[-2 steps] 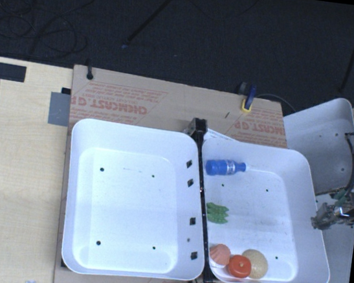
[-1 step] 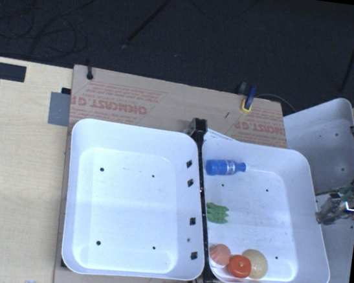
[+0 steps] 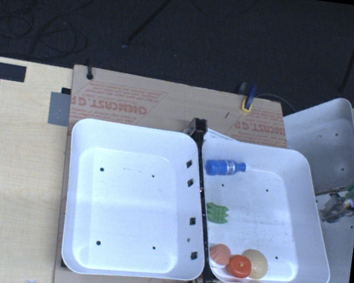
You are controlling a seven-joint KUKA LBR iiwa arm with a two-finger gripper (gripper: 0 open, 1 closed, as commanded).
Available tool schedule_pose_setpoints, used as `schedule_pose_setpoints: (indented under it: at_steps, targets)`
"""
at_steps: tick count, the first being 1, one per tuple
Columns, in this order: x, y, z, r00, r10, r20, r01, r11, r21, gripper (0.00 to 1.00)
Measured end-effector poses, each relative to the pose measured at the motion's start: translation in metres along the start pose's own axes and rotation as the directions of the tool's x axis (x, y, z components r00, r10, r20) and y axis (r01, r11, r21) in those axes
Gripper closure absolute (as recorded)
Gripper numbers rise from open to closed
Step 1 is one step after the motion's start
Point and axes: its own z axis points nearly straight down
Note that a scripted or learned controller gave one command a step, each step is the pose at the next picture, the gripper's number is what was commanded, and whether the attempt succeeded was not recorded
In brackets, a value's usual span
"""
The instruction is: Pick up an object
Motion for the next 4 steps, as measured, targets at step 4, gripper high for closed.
schedule_pose_setpoints:
  at_steps: [4]
  targets:
    - [0.047, -0.001, 0.013, 1.000, 0.007, 0.000, -0.007, 1.000, 0.006, 1.00]
